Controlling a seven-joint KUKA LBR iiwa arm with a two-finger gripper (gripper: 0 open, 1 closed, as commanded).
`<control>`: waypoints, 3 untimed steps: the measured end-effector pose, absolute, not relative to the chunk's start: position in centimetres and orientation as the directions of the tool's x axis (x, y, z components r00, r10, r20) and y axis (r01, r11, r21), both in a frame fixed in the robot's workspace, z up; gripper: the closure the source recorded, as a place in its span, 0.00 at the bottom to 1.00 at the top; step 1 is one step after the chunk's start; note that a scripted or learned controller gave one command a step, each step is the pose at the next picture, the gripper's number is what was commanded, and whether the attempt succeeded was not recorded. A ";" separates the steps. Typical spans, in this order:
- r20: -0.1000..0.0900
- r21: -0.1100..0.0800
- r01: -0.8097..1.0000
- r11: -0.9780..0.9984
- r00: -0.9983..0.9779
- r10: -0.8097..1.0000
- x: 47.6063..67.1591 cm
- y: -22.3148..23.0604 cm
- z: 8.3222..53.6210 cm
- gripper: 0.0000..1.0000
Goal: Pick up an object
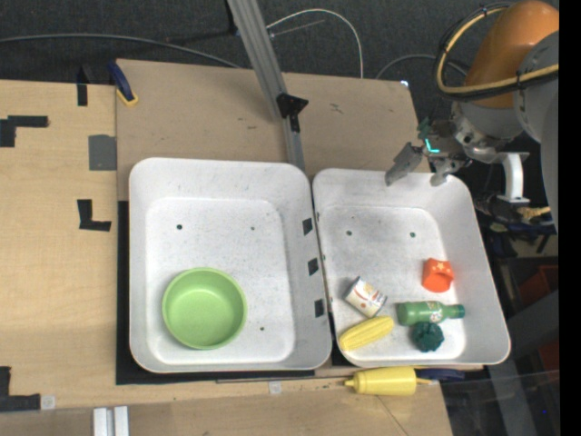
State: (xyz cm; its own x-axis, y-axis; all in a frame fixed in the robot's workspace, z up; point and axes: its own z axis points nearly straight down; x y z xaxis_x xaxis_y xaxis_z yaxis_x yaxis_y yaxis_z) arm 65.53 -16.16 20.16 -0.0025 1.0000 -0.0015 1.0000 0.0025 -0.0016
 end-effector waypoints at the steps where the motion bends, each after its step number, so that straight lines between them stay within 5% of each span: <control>1: 0.000 -0.007 1.000 0.003 -0.003 1.000 65.8 -15.1 14.6 0.00; 2: -0.001 -0.007 1.000 0.003 -0.003 1.000 65.6 -15.0 9.1 0.00; 3: -0.002 -0.001 1.000 0.005 -0.005 1.000 65.8 -15.0 10.5 1.00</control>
State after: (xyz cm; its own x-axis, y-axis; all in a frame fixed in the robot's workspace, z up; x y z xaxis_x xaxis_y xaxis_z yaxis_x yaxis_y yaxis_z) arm 65.81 -14.98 10.54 -0.0048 1.0000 -0.0025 1.0000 0.0048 -0.0013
